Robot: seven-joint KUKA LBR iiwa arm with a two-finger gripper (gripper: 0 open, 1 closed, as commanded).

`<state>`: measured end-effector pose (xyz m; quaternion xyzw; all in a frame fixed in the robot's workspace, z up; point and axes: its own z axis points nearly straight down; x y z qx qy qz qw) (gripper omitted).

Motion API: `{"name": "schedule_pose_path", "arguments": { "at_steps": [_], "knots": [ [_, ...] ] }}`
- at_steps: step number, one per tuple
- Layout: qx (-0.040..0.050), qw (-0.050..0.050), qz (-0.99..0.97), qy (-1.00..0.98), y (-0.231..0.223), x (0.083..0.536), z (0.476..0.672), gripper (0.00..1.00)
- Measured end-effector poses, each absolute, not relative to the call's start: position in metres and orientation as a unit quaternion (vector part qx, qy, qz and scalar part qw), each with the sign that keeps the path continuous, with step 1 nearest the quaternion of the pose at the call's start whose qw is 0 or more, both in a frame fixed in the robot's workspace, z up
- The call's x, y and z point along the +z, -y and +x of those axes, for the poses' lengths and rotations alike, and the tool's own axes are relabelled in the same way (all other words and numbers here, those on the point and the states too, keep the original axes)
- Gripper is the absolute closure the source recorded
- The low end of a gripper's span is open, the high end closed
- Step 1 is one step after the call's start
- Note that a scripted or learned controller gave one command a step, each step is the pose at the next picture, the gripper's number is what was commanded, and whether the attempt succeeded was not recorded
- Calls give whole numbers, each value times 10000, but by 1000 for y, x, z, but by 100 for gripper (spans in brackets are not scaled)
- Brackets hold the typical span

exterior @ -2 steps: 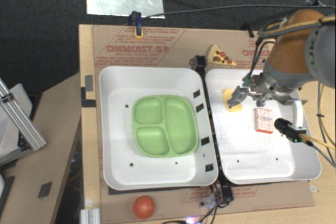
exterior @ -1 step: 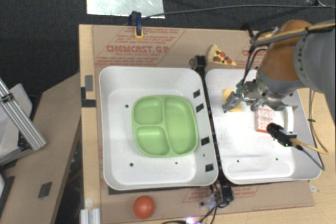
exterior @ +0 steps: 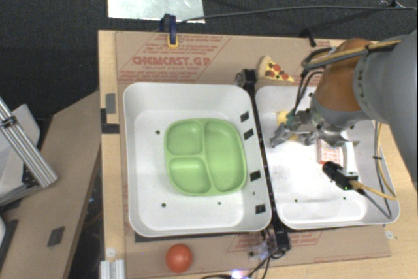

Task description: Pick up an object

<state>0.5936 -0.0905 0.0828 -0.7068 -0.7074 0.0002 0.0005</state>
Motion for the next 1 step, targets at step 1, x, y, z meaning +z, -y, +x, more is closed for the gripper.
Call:
{"name": "schedule_pose_path", "arguments": {
  "at_steps": [1],
  "knots": [
    [-6,-5,-7067,7075,91,95,594,100]
  ]
}}
